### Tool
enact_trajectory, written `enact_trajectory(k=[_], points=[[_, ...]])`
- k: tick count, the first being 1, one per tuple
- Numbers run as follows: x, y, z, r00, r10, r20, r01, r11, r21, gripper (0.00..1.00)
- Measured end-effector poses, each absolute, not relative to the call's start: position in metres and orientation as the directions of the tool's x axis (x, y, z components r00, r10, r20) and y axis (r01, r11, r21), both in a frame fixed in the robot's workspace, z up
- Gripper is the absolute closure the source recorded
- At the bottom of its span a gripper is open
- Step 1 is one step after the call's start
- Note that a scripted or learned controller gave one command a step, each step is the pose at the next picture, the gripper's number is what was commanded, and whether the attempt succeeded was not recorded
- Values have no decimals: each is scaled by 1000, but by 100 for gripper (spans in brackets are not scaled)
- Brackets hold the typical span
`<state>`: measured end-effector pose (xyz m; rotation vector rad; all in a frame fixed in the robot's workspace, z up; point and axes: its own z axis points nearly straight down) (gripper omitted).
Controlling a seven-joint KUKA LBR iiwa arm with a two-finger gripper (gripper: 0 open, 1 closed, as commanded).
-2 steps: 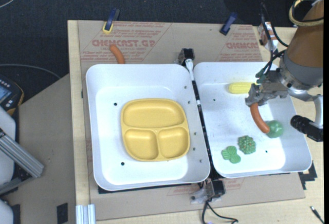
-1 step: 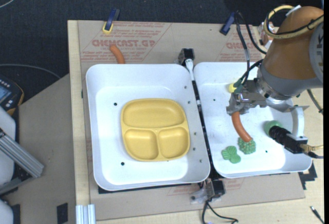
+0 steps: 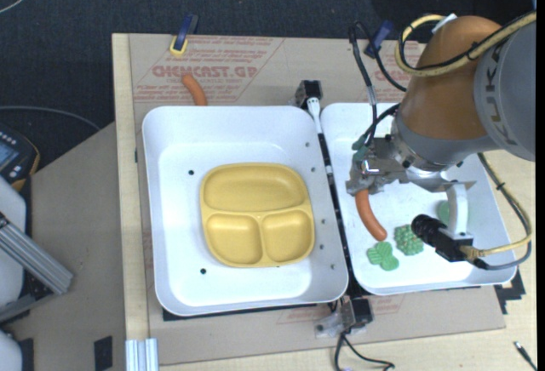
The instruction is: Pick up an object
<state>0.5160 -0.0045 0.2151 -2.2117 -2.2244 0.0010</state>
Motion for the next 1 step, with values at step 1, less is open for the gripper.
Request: enact_trajectory(k=[1], points=[[513, 25, 233, -5, 1000, 1, 1000, 5, 3, 100]])
